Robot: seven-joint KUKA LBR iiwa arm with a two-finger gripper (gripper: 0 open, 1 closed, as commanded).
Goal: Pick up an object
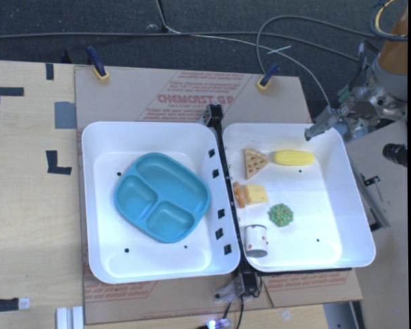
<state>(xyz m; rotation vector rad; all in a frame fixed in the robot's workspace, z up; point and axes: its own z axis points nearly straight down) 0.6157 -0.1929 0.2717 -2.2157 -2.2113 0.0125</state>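
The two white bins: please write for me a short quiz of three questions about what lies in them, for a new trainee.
1. True or false: the blue divided plate lies in the left bin.
2. Which item in the right bin lies nearest the gripper?
A. the green ball
B. the corn cob
C. the small white cup
3. Fill the gap: the waffle-patterned wedge lies directly to the ____ of the corn cob in the camera view.

Key
1. True.
2. B.
3. Left.
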